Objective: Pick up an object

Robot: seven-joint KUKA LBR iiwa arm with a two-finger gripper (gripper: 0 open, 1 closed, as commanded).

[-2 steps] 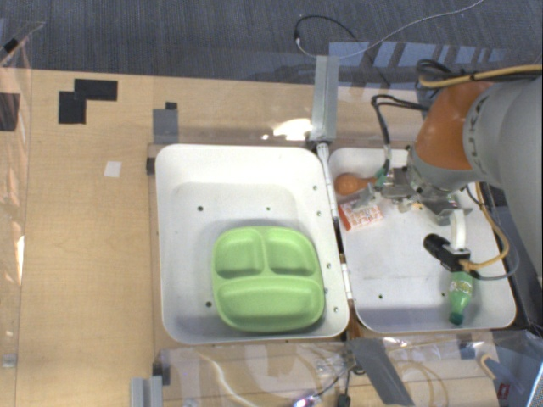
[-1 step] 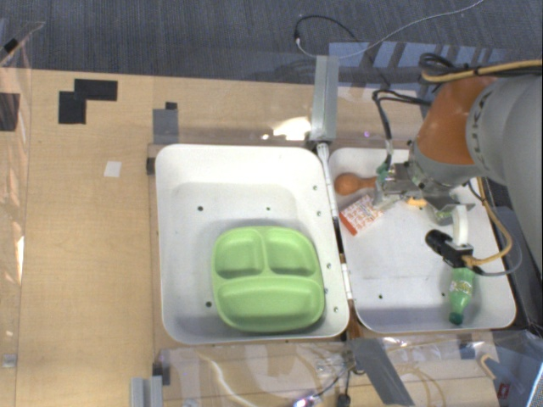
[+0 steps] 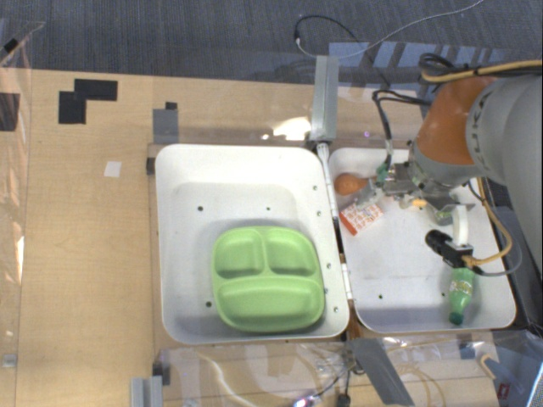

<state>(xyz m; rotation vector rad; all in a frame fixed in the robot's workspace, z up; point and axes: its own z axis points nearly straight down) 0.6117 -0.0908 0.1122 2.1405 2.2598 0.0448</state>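
From the right, the grey arm with its orange band bends down over the right white bin's [image 3: 407, 312] far edge. Its gripper [image 3: 383, 181] hangs low at the far-left corner, above a red-and-white packet [image 3: 361, 218] beside a brown egg-shaped object [image 3: 347, 182]. A green plastic bottle [image 3: 460, 293] lies near the right wall. The left bin [image 3: 182, 185] holds a green compartment tray [image 3: 267, 278].

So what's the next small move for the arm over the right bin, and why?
Probably a short drop straight down. The end effector hangs over the red and white packet at the right bin's upper left, beside a brown egg-shaped object. Whether anything is gripped can't be told.
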